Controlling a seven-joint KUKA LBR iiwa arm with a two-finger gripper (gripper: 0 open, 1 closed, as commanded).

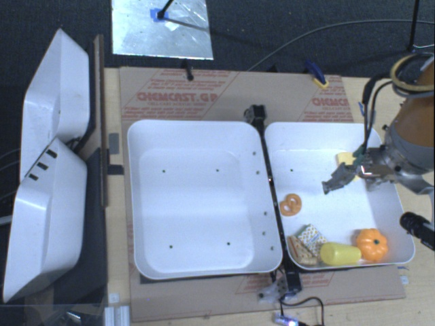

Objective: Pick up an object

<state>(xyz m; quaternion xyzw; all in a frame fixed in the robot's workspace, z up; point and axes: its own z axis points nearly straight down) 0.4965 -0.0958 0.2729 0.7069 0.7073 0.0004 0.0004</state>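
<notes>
My gripper (pixel 338 179) hangs over the right bin (pixel 309 136), in its right half, pointing down and to the left. Nothing shows in its grasp. A pale yellow block (pixel 346 158) lies just behind it, partly hidden by the wrist. A small brown pretzel (pixel 290 204) rests to the gripper's lower left, near the bin's left wall. Along the front wall lie a patterned packet (pixel 308 241), a yellow lemon-shaped object (pixel 340 253) and an orange pumpkin (pixel 372 244).
The left bin (pixel 139 182) stands beside the right one, with a black divider strip (pixel 270 182) between them. White plastic covers (pixel 47 175) lean at the far left. A metal sheet (pixel 162 19) lies behind the bench. Cables run along the right.
</notes>
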